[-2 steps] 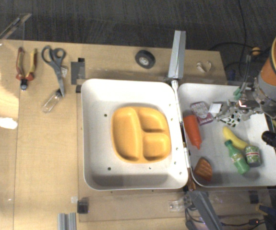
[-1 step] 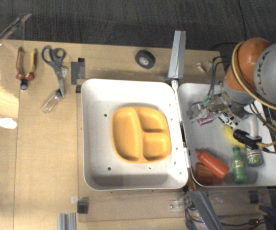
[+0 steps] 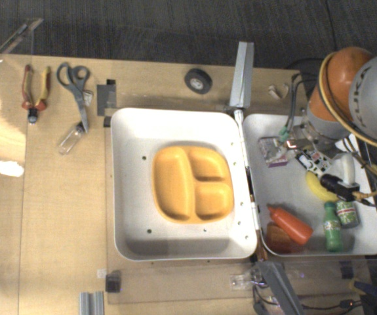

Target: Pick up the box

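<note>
The box [image 3: 272, 151] is small and greyish with a purple lower edge. It lies in the upper left part of the right bin [image 3: 372, 245]. The arm comes in from the upper right, its orange band above the wrist. My gripper [image 3: 301, 143] hangs low over the bin just to the right of the box, close to it or touching its right side. Nothing shows plainly held in the gripper, and cables and the wrist body blur its tip.
The right bin also holds a banana [image 3: 318, 186], an orange-red bottle [image 3: 290, 222], a green bottle [image 3: 332, 228], a small green can [image 3: 347, 213] and a brown item [image 3: 278, 239]. A yellow divided tray [image 3: 193, 182] sits in the left bin [image 3: 132, 176]. Scissors [image 3: 77, 87] and pliers [image 3: 34, 90] lie on the bench.
</note>
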{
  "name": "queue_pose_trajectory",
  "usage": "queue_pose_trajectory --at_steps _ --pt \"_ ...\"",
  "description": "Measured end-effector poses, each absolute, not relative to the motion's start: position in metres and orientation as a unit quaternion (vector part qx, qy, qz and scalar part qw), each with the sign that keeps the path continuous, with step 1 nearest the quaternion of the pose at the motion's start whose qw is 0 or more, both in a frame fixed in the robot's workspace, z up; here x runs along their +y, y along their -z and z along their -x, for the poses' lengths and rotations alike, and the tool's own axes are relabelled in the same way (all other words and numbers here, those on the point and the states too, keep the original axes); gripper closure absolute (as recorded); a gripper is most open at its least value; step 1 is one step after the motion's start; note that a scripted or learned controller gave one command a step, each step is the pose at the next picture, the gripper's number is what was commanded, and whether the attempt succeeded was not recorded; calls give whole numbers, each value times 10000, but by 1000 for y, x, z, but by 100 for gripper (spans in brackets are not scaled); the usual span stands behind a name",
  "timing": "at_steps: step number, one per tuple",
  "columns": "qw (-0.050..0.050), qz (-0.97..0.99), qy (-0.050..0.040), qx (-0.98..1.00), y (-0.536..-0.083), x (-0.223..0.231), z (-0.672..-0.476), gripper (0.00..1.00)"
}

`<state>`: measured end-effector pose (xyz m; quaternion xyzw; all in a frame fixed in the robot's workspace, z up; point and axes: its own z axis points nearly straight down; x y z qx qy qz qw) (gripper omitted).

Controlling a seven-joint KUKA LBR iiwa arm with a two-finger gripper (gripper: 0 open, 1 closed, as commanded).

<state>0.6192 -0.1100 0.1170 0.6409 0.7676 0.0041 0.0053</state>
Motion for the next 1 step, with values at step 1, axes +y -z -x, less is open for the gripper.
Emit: queue_pose_trajectory --at_steps 1 --pt "29 -6339 -26 7734 -260 -19 -618 100"
